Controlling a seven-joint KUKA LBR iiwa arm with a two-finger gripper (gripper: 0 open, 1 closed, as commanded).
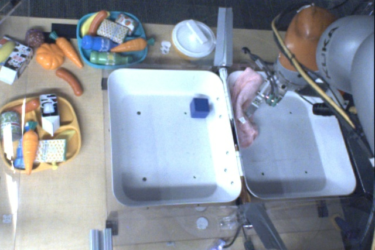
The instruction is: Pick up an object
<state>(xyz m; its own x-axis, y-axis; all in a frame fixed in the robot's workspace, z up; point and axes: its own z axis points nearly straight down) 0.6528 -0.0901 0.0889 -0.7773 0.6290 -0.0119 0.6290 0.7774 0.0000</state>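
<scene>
1. Overhead, the grey arm [345, 50] with its orange band reached in from the right, and its claw [263, 98] sat low at the upper left of the right bin [304, 149].
2. The claw was touching a pink cloth [245, 105] that lay crumpled along that bin's left wall; whether its fingers stood apart or together on the cloth could not be told.
3. A small blue cube [200, 107] rested alone in the left bin [170, 137], toward its upper right, well apart from the claw.
4. On the desk [88, 155] left of the bins stood a blue bowl [111, 38] and a yellow tray [40, 134], both piled with toy food.
5. Loose beside them lay a toy pumpkin [48, 56], a carrot [71, 51] and a sausage [70, 81].
6. A white lidded tub [193, 38] stood behind the left bin.
7. Several toy cartons carried printed labels, but the writing was too small to read.
</scene>
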